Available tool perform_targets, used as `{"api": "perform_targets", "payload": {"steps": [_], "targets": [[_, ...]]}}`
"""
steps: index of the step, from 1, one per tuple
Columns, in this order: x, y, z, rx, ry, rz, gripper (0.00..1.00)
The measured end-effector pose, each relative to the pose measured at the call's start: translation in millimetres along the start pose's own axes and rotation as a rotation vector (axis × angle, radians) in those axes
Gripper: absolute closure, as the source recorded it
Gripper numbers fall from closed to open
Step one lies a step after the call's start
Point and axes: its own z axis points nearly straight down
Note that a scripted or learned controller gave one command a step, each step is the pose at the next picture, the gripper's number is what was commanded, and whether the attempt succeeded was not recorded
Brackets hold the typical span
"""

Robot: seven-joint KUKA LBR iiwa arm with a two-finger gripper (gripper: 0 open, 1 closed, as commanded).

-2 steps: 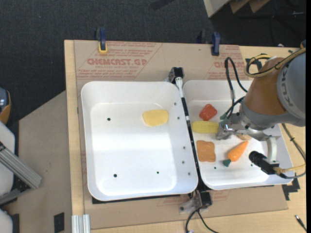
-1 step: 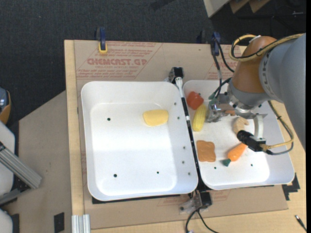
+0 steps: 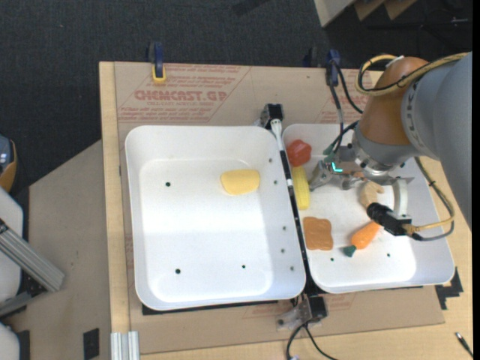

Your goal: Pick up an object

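Altogether: left bin (image 3: 150,201) one yellow piece (image 3: 240,181); right bin (image 3: 420,265) four items; claw (image 3: 358,177) state unclear.

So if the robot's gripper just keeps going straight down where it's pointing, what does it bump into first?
Probably the white floor of the right bin. The gripper points down between the yellow banana-like piece and the carrot, over a small pale object. Depth is hard to judge, so it may touch that object first.
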Motion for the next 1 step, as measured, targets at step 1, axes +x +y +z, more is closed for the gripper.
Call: {"api": "perform_targets", "payload": {"steps": [1], "targets": [[-37.1,48.5,3.7,0.050,0.015,-0.009,0.00]]}}
